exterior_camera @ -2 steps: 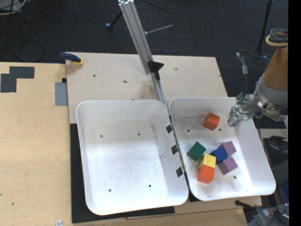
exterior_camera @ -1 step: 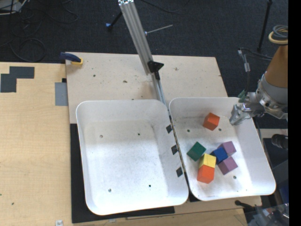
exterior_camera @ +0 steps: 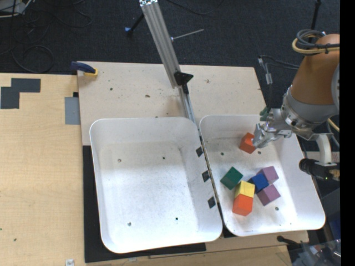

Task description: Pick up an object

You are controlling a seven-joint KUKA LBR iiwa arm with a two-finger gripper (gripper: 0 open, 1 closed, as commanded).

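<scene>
The right bin (exterior_camera: pixel 310 218) is taken as the landmark here, and its nearest part is looked at first. Toward its near wall an orange cube (exterior_camera: pixel 242 205) is seen, with a yellow cube (exterior_camera: pixel 245 190) pressed against its far side. Just right of these a purple cube (exterior_camera: pixel 269 194) is found, and a blue cube (exterior_camera: pixel 259 181) is wedged between the yellow one and a second purple cube (exterior_camera: pixel 270 174) a little farther in. On the left of the cluster, near the bin's left wall, a green cube (exterior_camera: pixel 231 178) is set slightly apart.

Farther into the bin, a red-orange cube (exterior_camera: pixel 247 143) is spotted, tilted, well apart from the cluster. The pincer (exterior_camera: pixel 257 139) is placed right at this cube's right side, touching or nearly so; whether the cube is gripped between the fingers cannot be told, and the pincer's opening cannot be made out either. The grey arm with its orange band (exterior_camera: pixel 313 85) is reached in over the bin's right far corner.

To the bin's left, the left bin (exterior_camera: pixel 105 148) is laid alongside, the two walls meeting. Beyond both, the pale surface (exterior_camera: pixel 133 87) is seen, and a slanted metal rail (exterior_camera: pixel 163 40) is raised from near the bins' shared far corner.
</scene>
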